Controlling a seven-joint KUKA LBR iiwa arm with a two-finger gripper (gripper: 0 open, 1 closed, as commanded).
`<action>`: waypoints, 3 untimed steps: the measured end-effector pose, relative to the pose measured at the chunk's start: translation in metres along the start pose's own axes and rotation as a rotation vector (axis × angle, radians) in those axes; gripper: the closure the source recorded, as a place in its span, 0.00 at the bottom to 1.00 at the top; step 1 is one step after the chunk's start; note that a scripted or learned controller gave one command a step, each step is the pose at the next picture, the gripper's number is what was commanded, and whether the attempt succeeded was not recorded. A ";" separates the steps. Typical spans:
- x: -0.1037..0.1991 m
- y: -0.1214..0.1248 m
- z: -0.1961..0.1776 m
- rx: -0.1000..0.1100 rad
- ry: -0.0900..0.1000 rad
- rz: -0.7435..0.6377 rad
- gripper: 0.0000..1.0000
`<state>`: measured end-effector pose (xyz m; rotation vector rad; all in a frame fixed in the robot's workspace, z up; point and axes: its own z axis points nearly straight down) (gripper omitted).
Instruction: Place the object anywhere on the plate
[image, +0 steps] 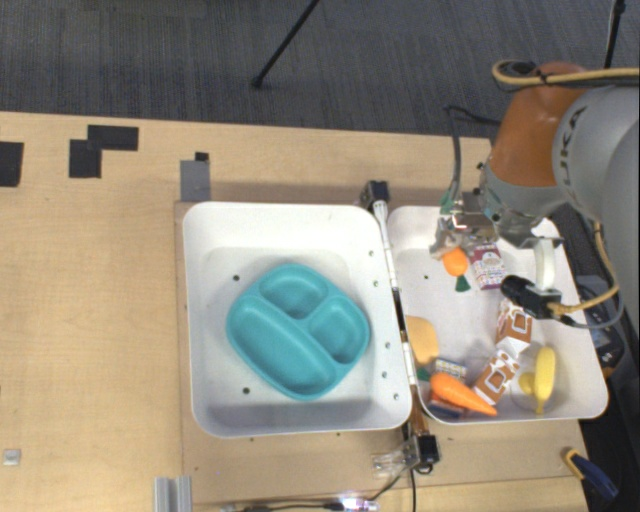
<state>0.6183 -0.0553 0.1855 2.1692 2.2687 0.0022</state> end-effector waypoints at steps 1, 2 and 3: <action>0.096 -0.038 -0.008 -0.001 0.006 0.130 1.00; 0.157 -0.063 0.001 0.005 0.004 0.113 1.00; 0.154 -0.062 0.001 0.003 0.002 0.118 0.00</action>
